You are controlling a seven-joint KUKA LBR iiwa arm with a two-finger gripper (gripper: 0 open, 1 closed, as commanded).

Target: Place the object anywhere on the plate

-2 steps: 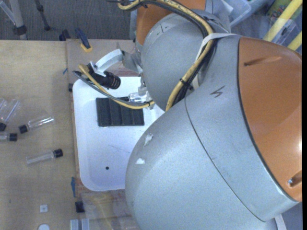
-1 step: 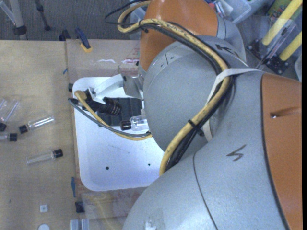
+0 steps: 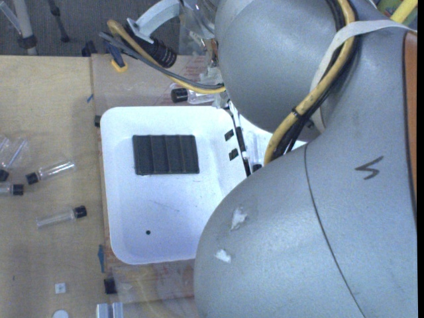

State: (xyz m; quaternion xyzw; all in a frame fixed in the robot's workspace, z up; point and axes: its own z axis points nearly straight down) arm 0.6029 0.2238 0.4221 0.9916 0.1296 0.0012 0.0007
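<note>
bin: shallow white plastic bin (image 3: 116, 177), dark ribbed rectangular block (image 3: 165, 154) near its far edge
arm: bulky grey robot arm (image 3: 318, 197) covers the bin's right side
risk: no plate identifiable; placement may miss

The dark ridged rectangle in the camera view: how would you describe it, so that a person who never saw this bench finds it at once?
Find the shallow white bin left of the grey arm. In its upper half lies the dark ridged rectangle, flat on the floor. It is much bigger than the small black dot below it, and grooves split it into four strips.
</note>
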